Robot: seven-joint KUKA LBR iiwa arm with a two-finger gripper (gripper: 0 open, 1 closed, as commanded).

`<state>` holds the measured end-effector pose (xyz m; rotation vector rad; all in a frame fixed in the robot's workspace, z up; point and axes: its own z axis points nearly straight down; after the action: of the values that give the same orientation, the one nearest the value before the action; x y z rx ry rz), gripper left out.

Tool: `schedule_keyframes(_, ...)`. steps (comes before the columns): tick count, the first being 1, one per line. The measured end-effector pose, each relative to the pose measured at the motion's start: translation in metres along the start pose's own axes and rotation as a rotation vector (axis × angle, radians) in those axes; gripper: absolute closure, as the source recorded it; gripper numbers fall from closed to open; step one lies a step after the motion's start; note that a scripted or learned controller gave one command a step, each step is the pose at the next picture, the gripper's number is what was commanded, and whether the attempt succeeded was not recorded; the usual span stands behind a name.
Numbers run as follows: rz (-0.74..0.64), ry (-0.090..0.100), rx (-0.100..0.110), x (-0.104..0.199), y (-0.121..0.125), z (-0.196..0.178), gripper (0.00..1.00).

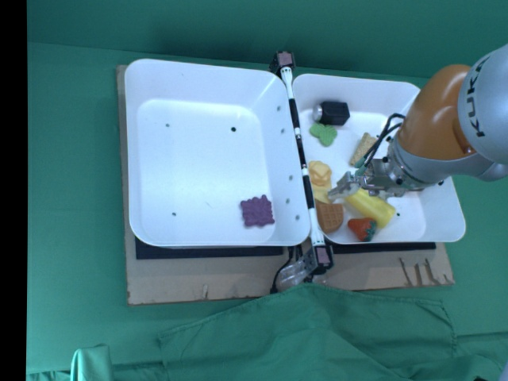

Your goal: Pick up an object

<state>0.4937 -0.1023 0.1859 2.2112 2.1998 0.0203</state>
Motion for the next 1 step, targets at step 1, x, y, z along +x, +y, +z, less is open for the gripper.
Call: schedule_keyframes(1, 0.003, -0.002, -0.005, -0.0013, 0.002, -0.012, 1.0)
